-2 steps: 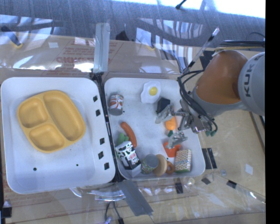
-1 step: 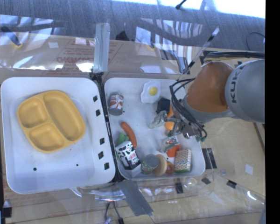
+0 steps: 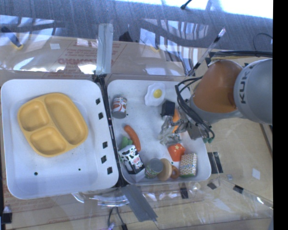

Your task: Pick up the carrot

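Reaching in from the right, the arm (image 3: pixel 230 87) brings its gripper (image 3: pixel 170 131) down inside the right bin (image 3: pixel 134 92), low over the white floor at the bin's middle right. Whether it is spread or closed cannot be told from this angle, and nothing is seen caught in it. Just below it lies a red-orange piece with a green top (image 3: pixel 176 151), and beside that a patterned box (image 3: pixel 188 164) against the bin's near right corner. The carrot (image 3: pixel 132 136) lies apart from the gripper to the left, slanting on the bin floor with a green item (image 3: pixel 125 142) at its lower side. Nearer the front edge are a black-and-white cow-print carton (image 3: pixel 130 159) and a can (image 3: pixel 154 167). A small can (image 3: pixel 119 106) stands near the bin's left wall and a fried egg (image 3: pixel 155 94) lies near the far wall. The left bin (image 3: pixel 9 176) holds a yellow divided plate (image 3: pixel 52 123).
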`<action>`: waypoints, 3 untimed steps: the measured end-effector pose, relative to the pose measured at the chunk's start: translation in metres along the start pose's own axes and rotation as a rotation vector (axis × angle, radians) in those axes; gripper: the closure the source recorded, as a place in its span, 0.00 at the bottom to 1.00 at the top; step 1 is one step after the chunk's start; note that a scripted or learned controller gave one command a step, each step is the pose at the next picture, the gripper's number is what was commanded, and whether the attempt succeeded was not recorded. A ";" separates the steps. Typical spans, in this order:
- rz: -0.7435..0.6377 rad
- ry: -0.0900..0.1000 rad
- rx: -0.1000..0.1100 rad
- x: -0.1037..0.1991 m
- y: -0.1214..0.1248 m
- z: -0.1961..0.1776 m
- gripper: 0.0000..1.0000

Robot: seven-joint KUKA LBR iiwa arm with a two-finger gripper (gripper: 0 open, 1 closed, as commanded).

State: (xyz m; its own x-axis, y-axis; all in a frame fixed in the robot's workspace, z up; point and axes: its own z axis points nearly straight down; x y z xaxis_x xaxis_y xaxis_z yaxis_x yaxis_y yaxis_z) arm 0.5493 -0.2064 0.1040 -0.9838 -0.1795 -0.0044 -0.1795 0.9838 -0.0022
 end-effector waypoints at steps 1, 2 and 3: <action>-0.009 -0.002 0.001 -0.002 0.002 -0.010 1.00; -0.018 -0.004 0.002 -0.005 0.004 -0.021 1.00; 0.143 -0.003 0.001 -0.017 0.031 -0.101 1.00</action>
State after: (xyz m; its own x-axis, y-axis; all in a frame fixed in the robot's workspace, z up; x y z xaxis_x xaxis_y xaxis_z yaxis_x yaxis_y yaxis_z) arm 0.5597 -0.1722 0.2051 -0.9993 -0.0373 -0.0077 -0.0373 0.9993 -0.0019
